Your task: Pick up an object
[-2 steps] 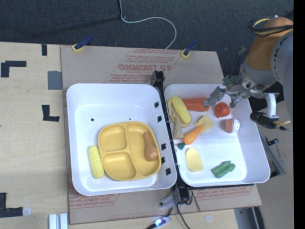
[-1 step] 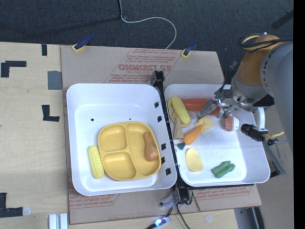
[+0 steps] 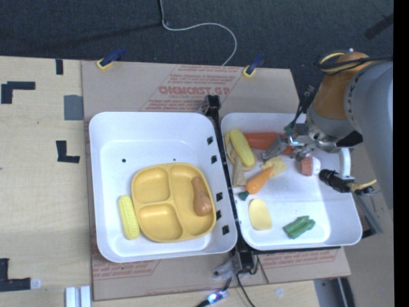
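We see the two-finger gripper (image 3: 276, 152) over the right shallow white plastic bin (image 3: 342, 235) on the brown cardboard sheet (image 3: 147, 88), near the orange plastic carrot (image 3: 259, 181), though we can't tell its opening or hold.

I count two white bins (image 3: 102, 171), two corn cobs (image 3: 128, 217), one yellow plate (image 3: 153, 187), one sausage (image 3: 202, 196), one carrot (image 3: 259, 181).
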Tool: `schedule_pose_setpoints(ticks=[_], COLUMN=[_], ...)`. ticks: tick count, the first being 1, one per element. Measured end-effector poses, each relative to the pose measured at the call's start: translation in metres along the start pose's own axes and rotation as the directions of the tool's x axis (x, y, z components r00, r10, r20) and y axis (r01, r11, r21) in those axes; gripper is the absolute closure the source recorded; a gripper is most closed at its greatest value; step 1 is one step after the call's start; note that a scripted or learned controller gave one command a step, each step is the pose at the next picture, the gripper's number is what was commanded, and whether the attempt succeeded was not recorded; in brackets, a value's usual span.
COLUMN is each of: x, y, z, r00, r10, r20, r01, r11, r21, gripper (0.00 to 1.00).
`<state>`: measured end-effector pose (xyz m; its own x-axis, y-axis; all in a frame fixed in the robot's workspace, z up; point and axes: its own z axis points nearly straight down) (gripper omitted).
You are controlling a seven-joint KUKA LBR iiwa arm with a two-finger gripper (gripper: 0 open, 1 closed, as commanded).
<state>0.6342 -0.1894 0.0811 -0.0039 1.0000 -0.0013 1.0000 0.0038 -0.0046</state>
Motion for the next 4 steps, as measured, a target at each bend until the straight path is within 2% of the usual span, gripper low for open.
schedule_pose_setpoints(ticks=[1, 2, 4], x=[0.000, -0.003, 0.003], y=[0.001, 0.000, -0.002], z=[-0.009, -0.069, -0.142], r00=[1.000, 1.000, 1.000], r10=[-0.002, 0.003, 0.002], r20=[0.001, -0.001, -0.002], r01=[0.002, -0.003, -0.002], r11=[1.000, 1.000, 1.000], r21=[0.001, -0.006, -0.003], gripper=[1.00, 1.00, 1.00])
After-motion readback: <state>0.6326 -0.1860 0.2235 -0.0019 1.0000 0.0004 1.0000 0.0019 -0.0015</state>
